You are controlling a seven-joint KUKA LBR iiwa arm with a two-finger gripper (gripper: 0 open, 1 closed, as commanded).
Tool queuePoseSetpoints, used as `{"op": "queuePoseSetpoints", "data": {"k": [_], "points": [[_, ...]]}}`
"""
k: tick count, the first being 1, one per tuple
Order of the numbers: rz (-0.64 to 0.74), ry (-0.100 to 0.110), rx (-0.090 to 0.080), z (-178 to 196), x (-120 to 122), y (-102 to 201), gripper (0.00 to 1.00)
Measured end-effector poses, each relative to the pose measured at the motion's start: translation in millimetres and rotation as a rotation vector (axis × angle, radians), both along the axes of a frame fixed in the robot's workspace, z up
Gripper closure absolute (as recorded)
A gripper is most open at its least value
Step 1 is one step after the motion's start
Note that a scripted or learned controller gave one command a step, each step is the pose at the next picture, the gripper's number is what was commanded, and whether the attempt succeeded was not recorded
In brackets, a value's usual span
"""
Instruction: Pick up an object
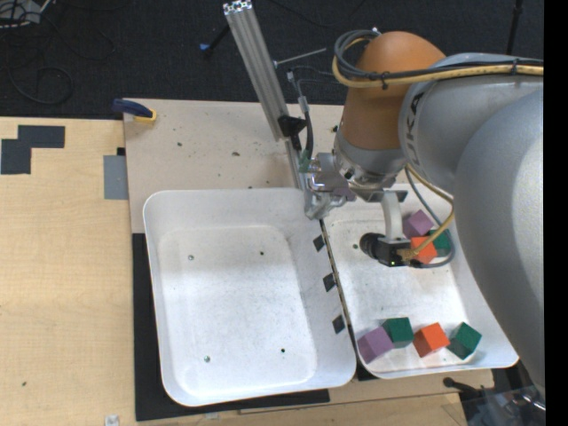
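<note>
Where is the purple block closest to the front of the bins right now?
In the camera view, the purple block lies in the right bin near its front rim, just left of a green block.

**Gripper at the seam between the bins**

I see the gripper (321, 199) at the far end of the seam where the left bin (169, 229) meets the right bin (497, 351). Just beside the wrist, in the right bin, a purple block (417, 223), an orange block (424, 252) and a green block (442, 242) sit bunched together. Along its near wall runs a row: purple cube (374, 343), green cube (398, 330), orange cube (432, 338), teal cube (464, 340).
</note>
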State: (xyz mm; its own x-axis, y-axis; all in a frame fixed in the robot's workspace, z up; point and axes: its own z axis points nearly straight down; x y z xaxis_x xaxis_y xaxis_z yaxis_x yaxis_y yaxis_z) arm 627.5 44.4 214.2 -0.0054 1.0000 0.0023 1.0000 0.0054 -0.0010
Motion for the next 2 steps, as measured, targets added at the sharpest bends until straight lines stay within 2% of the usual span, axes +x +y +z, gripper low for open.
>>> {"op": "queuePoseSetpoints", "data": {"k": [1,2], "points": [[-0.001,-0.002,0.0,19.7,26.6,43.7,1.0],[0.003,0.003,-0.003,18.2,24.9,43.3,0.0]]}}
